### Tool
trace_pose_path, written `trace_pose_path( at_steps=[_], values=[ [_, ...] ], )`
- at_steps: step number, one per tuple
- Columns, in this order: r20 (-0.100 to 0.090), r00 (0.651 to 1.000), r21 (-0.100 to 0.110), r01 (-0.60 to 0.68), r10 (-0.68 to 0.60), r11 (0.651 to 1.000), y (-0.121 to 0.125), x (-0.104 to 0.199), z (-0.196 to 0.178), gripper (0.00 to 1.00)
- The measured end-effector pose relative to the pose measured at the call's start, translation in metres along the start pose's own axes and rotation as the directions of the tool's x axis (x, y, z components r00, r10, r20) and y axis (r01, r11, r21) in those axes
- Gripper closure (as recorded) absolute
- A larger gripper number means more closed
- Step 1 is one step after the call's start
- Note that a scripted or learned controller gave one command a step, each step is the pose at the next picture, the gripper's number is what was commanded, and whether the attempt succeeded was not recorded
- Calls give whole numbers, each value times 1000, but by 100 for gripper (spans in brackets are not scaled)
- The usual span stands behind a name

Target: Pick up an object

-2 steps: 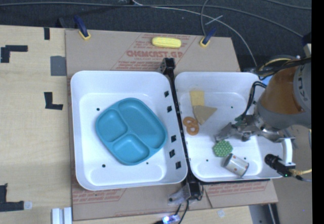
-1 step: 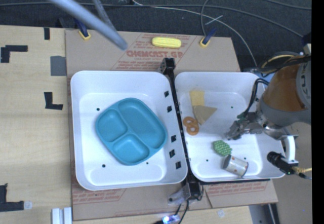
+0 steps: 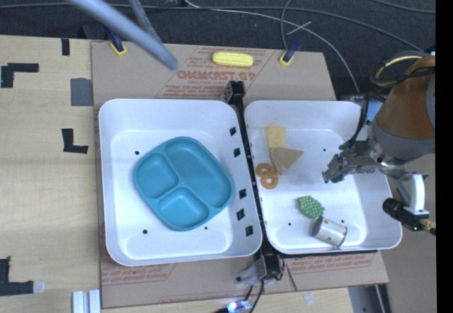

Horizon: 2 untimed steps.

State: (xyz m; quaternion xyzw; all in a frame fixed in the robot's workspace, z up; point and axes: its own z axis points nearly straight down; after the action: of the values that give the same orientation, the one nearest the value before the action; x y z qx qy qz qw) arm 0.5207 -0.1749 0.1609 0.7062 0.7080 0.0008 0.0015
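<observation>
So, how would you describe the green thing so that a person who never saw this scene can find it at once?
Look in the right bin, in its near half. The green thing is a small bumpy lump just up and left of the silver can. It is the sole green item; the others there are yellow, tan, orange or metal.

In the right shallow white bin (image 3: 333, 110) we see open floor across the middle and upper right. Obstacles crowd its left side: a yellow wedge-shaped piece (image 3: 276, 137), a tan triangular piece (image 3: 285, 158) and a small orange ring (image 3: 267, 175). Near the front wall lie a green knobbly lump (image 3: 310, 206) and a silver metal can (image 3: 329, 231). A blue divided plastic tray (image 3: 183, 182) takes most of the left white bin (image 3: 113, 120).
</observation>
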Motion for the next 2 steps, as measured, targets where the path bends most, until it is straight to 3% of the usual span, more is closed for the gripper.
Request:
trace_pose_path(
  at_steps=[1,2],
  values=[
    [1,1000,-1,-2,2,1000,1,-7,-61,100],
    [0,1000,3,-1,1,1000,2,-7,-79,100]
  ],
)
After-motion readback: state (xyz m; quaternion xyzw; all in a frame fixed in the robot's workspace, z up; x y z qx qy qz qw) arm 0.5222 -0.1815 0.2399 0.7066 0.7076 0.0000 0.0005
